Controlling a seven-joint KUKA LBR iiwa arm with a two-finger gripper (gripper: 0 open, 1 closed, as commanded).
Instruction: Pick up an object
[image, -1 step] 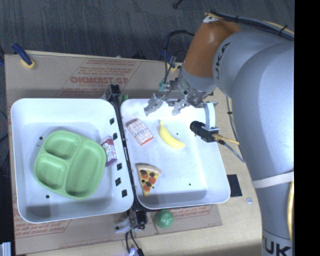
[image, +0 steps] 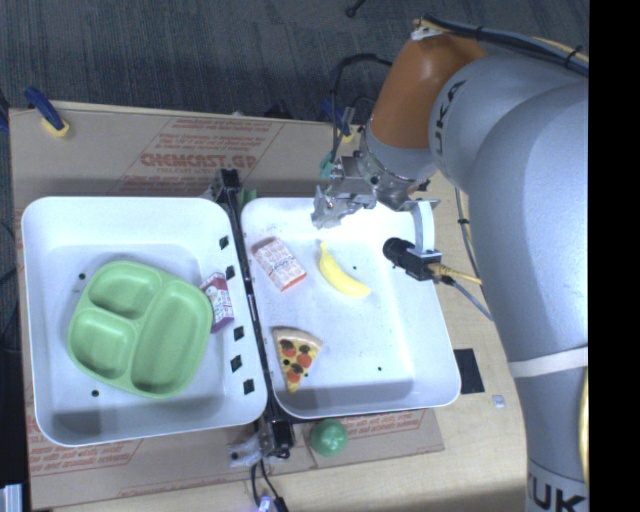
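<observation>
The gripper (image: 330, 208) hangs over the far edge of the right bin (image: 425, 345) — whether it is spread or pinched cannot be told. In that bin lie a banana (image: 342, 274) just below the gripper, a small box (image: 278, 263) and a pizza slice (image: 295, 356).

This looks like a robotics lab set up for grasping trials. A large grey industrial arm (image: 520, 200) with an orange band leans over a surface (image: 470, 330) covered in printed cardboard (image: 190, 150). Two shallow white bins (image: 40, 300) sit side by side, clipped together along a black divider (image: 245, 300). Toy food, a plastic banana (image: 342, 272) and a pizza slice (image: 295, 355), lies inside. Loose cables (image: 350, 70) trail over dark carpet (image: 200, 50) behind.
</observation>
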